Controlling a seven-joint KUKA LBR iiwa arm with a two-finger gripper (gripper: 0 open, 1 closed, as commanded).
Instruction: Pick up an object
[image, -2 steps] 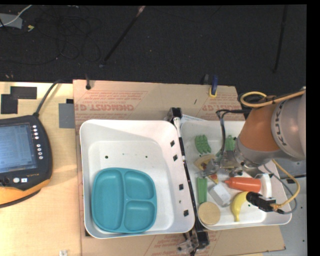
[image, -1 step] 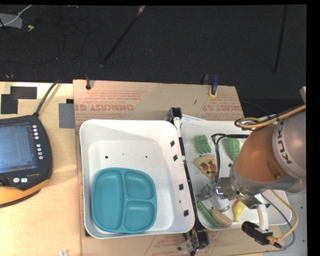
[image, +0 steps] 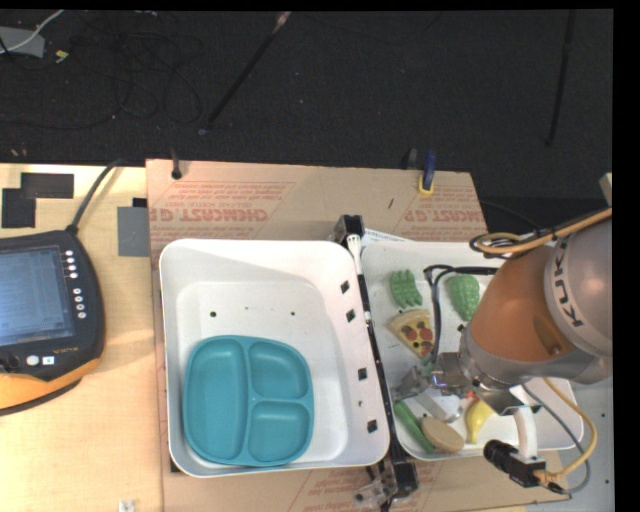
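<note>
Two white bins side by side on brown cardboard, dark floor behind. Near: one yellow toy (image: 478, 418) and one tan oval piece (image: 441, 434) in the right bin (image: 378, 300), under the big grey and orange arm (image: 540, 310). Gripper (image: 440, 380) low among them; open or closed, cannot tell. One teal tray (image: 248, 400) in the left bin (image: 200, 275). Farther: one pizza slice (image: 414, 330), two green toys (image: 404, 287). Far left: one screen pad (image: 40, 305).

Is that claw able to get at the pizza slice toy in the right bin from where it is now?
Probably yes. The pizza slice lies uncovered in the right bin, just up and left of the claw, with nothing on top of it. The green toy beside it could crowd the grab.
</note>
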